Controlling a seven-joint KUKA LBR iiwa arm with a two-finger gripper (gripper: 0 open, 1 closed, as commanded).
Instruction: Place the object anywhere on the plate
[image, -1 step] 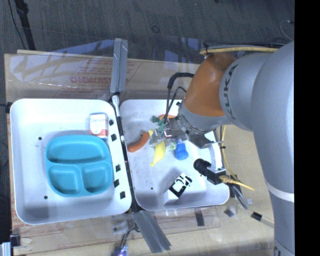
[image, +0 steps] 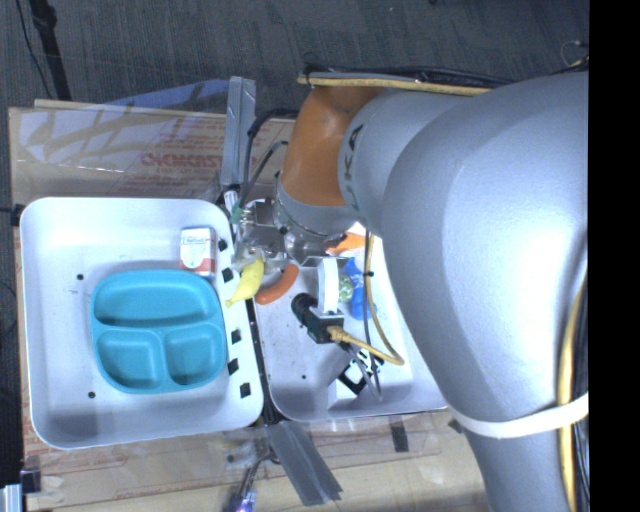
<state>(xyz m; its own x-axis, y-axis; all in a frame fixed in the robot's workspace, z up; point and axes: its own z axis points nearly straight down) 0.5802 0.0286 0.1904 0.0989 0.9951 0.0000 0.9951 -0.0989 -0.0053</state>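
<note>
Here the banana (image: 245, 280) lies just below the hand (image: 262, 240).

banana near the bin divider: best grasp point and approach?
Grip the banana at mid-length, fingers across its narrow width, coming from above. It lies slanted along the wall between the bins, with the orange sausage-like piece beside it, so side approaches look crowded.

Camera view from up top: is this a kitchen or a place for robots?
Most likely a robot lab, not a kitchen. A big grey arm reaches over two white bins on a wooden bench. The blue plate and the banana look like toys for practice.
</note>
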